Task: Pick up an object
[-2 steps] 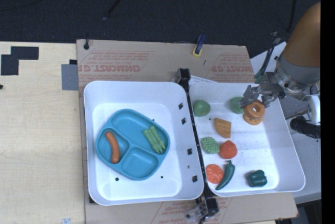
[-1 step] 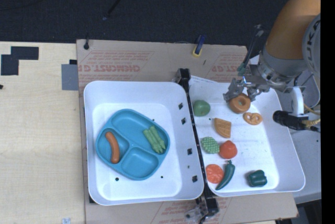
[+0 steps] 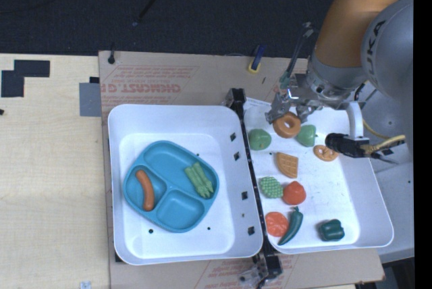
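My gripper [image 3: 289, 113] hangs over the back left corner of the right bin [image 3: 368, 196]. A brown ring donut [image 3: 289, 125] sits right at its tip, touching or just under it; whether it is gripped is unclear. A round green piece [image 3: 259, 139] lies left of the donut and another green one [image 3: 307, 135] to its right. A small pretzel [image 3: 325, 153] lies further right.
The right bin also holds an orange wedge [image 3: 287, 164], a green knobbly piece [image 3: 271, 187], a red tomato [image 3: 294, 194], a green chili [image 3: 291, 227] and a dark green pepper [image 3: 331, 231]. In the left bin [image 3: 128, 125], a blue tray [image 3: 172, 210] carries a sausage [image 3: 145, 189] and green beans [image 3: 200, 179].
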Available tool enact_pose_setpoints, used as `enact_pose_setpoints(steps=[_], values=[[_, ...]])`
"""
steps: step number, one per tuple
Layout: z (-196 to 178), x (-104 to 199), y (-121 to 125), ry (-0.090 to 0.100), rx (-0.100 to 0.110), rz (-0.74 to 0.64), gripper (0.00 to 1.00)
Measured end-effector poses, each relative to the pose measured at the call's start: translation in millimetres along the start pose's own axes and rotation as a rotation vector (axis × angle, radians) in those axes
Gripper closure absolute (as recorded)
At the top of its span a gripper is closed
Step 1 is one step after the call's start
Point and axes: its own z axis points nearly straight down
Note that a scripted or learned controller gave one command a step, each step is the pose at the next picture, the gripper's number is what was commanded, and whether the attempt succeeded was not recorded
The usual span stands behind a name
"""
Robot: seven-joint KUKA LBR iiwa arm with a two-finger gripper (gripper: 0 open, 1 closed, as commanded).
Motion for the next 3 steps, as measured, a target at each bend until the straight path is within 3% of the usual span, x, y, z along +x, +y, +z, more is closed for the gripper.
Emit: enact_pose_setpoints(steps=[2,3], values=[[14.9,4.8,-9.5,-0.001,0.004,0.003,1.0],[15.3,11.1,-0.7,-0.001,0.001,0.003,1.0]])
